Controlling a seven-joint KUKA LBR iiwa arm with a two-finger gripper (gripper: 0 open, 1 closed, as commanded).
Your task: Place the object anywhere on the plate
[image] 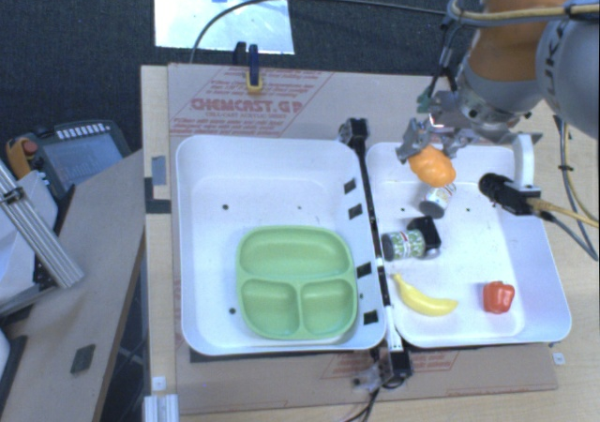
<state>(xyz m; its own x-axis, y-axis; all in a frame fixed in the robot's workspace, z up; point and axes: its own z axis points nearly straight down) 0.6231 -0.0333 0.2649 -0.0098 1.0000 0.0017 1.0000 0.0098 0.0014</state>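
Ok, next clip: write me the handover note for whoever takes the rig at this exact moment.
Claw: above the right bin, shut on the orange fruit, lifted off the floor as far as the view tells.
Green plate: left bin, nothing on it.
Also in the right bin: small bottle, banana, red pepper.
Done: pick.
Left: carry across the divider and set down on the plate.
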